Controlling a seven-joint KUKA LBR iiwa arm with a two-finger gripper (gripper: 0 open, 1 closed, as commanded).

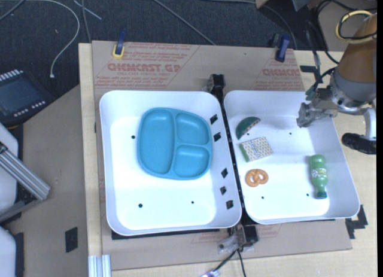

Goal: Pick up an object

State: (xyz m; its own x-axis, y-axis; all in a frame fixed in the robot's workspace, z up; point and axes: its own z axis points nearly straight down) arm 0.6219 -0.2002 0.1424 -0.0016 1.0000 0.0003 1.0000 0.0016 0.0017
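Note:
The right bin (281,210) holds a green half-round piece (247,126), a patterned square packet (257,148), an orange pretzel (257,178) and a green bottle (318,175) lying on its side. My gripper (309,114) hangs over the bin's upper right corner, above and to the right of the objects. Nothing shows between its fingers. It stands apart from every object, with the green bottle roughly a hand's width below it.
The left bin (119,204) holds a blue divided plate (175,143). A black clamped divider (222,144) separates the two bins. The arm's orange band (359,60) sits at the right edge. Cables trail over the floor behind the bench.

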